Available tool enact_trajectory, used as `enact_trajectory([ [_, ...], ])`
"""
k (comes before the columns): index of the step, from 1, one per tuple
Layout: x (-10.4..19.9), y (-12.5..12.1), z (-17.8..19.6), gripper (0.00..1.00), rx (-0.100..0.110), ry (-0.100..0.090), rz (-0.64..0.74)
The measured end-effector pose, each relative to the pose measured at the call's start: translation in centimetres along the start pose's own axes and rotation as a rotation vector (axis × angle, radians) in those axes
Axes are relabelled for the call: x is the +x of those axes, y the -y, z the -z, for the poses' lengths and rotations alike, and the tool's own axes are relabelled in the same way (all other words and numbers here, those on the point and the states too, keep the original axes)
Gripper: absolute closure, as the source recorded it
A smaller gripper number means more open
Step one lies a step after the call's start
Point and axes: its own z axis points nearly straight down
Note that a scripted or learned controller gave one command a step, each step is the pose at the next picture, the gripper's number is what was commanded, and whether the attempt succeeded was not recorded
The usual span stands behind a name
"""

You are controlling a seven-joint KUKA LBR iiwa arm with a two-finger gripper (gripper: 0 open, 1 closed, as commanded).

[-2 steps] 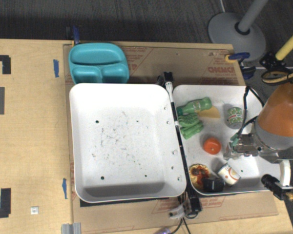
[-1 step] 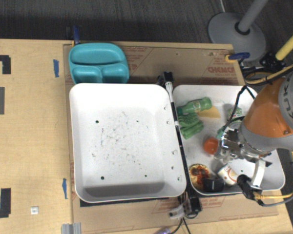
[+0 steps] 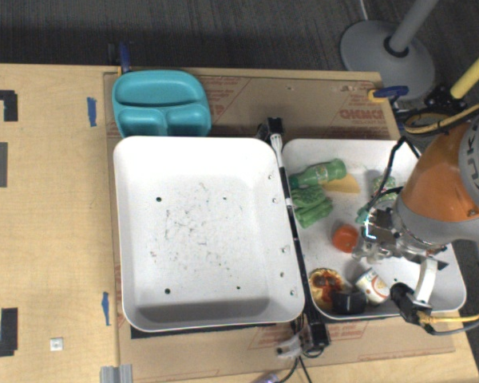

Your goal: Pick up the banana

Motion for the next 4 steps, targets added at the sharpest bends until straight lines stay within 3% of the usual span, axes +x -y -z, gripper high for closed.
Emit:
enact_trajectory([
  [4,0.1,-0.3,4.0,1.00,-0.009,0.000,0.001],
])
